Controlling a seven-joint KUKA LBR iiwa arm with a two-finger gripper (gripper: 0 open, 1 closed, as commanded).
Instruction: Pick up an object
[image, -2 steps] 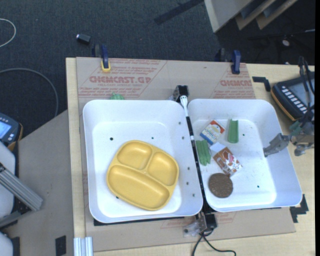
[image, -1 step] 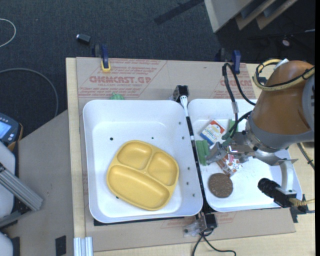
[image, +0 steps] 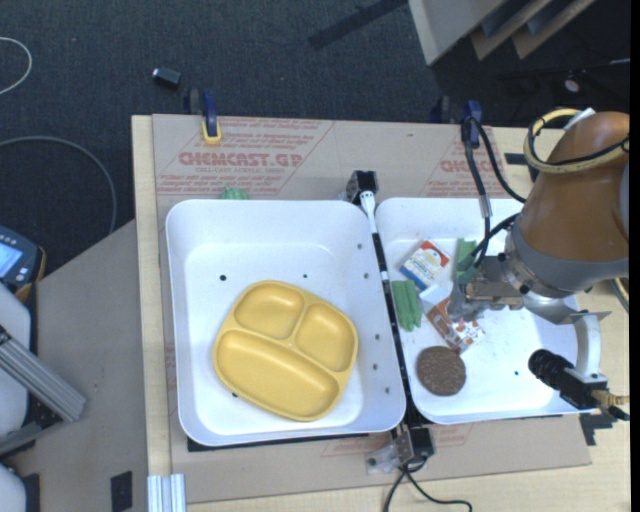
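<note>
The table (image: 300, 150) carried two white bins side by side. The left bin (image: 200, 260) held a yellow divided plate (image: 285, 347). In the right bin (image: 500, 385) the tool (image: 468, 312) hung low over a small packet (image: 452, 325) — beside it lay a brown disc (image: 441, 370), a green strip (image: 407, 304) and a white carton (image: 425, 264).

glossy yellow plastic tray (image: 285, 348); smooth white plastic bins (image: 190, 300)

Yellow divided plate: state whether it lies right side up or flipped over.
Right side up. The yellow divided plate in the left bin shows its three hollow compartments facing the camera.
</note>
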